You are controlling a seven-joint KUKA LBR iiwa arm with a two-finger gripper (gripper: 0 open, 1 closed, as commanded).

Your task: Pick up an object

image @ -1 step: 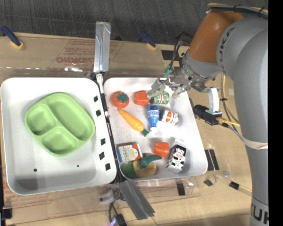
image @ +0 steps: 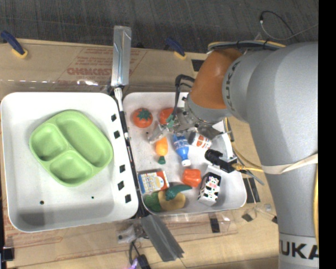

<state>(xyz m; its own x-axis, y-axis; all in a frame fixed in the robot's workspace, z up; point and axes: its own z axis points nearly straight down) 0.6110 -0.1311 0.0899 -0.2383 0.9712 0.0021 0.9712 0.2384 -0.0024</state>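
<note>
gripper low in right bin, grip state hidden | nearest: blue bottle, likely light, rigid, slick | grasp across its body

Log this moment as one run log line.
arm: over right bin | gripper: low among toys, near tomato | grasp: unclear | left bin: green tray

Bench — cardboard-covered — bears two bins.

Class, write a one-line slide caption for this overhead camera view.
KUKA arm's gripper reaches into the right bin of toy foods; a green divided plate lies in the left bin.
</note>
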